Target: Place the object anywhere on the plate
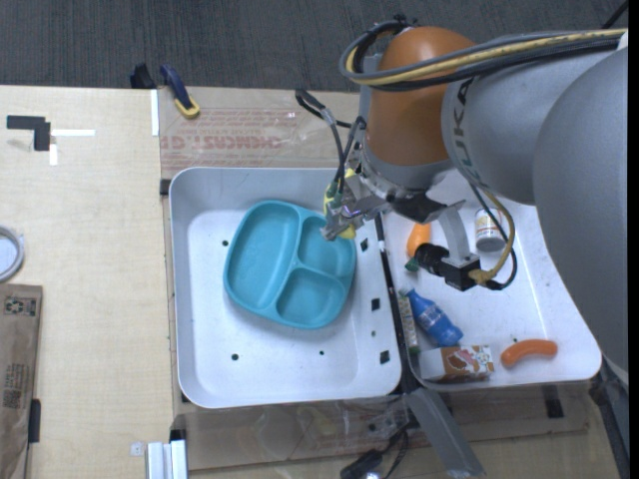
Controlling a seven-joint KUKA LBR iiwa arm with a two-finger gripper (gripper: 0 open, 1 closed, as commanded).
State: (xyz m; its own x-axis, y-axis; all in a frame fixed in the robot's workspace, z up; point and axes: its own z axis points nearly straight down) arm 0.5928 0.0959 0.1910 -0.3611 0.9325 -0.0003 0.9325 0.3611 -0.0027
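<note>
From the fixed overhead camera, the grey arm with its orange wrist band reaches in from the right, and its two-finger gripper (341, 220) hangs over the inner wall between the two shallow white bins, right at the upper right rim of the teal three-compartment plastic plate (290, 264) that lies in the left bin (200, 297). A small yellowish-green object (337, 230) shows at the tip of the gripper, touching or just above the plate's rim; it is too small and too hidden by the wrist to tell whether it is truly clamped, and the spread of the jaws cannot be told either. The plate spreads away to the left and below the jaws, its long axis slanting from upper left to lower right. Judged from this, the nearest compartment lies just to the left of the jaws, so a short shift that way would bring the object over the plate. In the right bin (559, 297), to the right of the jaws, lie a blue packet (432, 317), an orange carrot-like piece (528, 351), a brown carton (464, 362) and a small white can (488, 232).
</note>
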